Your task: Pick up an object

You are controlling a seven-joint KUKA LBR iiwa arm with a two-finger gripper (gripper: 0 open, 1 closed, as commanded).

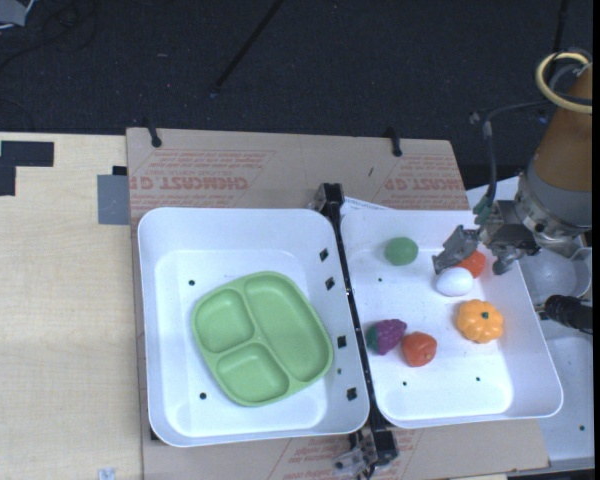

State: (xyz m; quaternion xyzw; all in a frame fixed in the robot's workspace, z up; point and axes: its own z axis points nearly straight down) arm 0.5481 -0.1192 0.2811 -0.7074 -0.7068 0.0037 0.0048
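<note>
The gripper (477, 251) hangs low over the right bin (540, 388), fingers spread around a small orange-red piece (473, 263), perhaps touching it. A white egg (454, 282) lies just beside. Nothing is lifted; closing and raising remain.

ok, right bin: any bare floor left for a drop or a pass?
Yes. The right bin has bare floor along its front edge, below the red piece and orange pumpkin, plus a patch between the green ball and grapes. It is crowded at the far right, where the gripper hangs over the white egg.
</note>
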